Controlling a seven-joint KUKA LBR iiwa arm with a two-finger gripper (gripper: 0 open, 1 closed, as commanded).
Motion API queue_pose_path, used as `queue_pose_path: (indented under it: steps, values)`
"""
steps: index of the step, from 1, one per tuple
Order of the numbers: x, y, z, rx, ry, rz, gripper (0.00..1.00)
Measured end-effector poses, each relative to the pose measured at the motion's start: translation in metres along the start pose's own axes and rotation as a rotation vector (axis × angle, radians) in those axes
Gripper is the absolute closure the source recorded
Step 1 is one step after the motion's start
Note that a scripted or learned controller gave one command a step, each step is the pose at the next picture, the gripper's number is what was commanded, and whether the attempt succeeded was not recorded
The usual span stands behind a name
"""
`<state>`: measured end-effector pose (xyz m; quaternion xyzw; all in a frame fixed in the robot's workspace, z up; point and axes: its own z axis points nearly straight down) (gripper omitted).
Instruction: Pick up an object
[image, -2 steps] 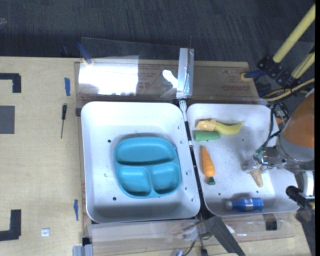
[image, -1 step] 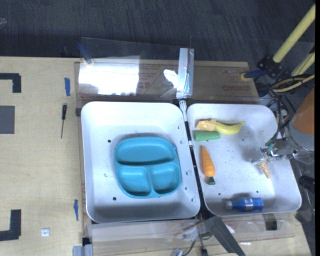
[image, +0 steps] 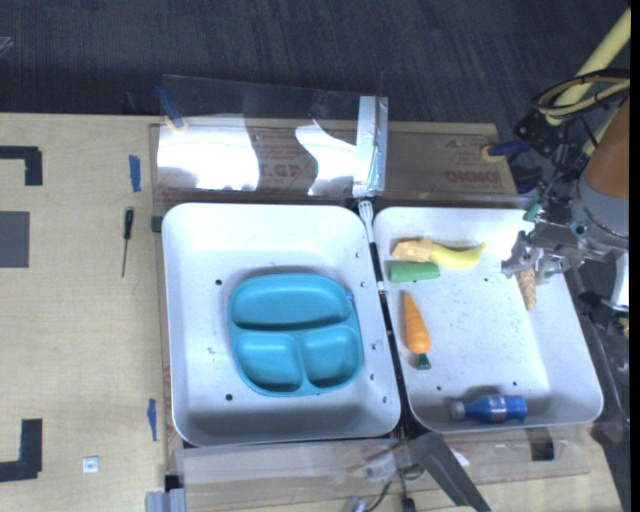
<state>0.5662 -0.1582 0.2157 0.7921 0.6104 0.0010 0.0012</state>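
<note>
My gripper (image: 529, 268) hangs over the right side of the right bin (image: 570, 390), near its far corner. It is shut on a small tan, cone-like piece (image: 527, 291) that sticks down from between its fingers, above the bin floor. Loose in the same bin are a yellow banana (image: 449, 255) and a green block (image: 412, 271) at the far left. An orange carrot (image: 416, 330) lies below them by the left wall. A blue bottle (image: 490, 408) lies on its side near the front edge.
The left bin (image: 190, 300) holds a blue divided tray (image: 294, 332). A clear plastic sheet (image: 260, 150) and a metal bracket (image: 370, 140) stand behind the bins. Cables (image: 570, 95) hang at the upper right beside the arm.
</note>
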Motion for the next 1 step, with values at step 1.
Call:
queue_pose_path:
  steps: [1]
  values:
    - [0.0349, -0.0669, -0.0042, 0.005, 0.002, -0.001, 1.0]
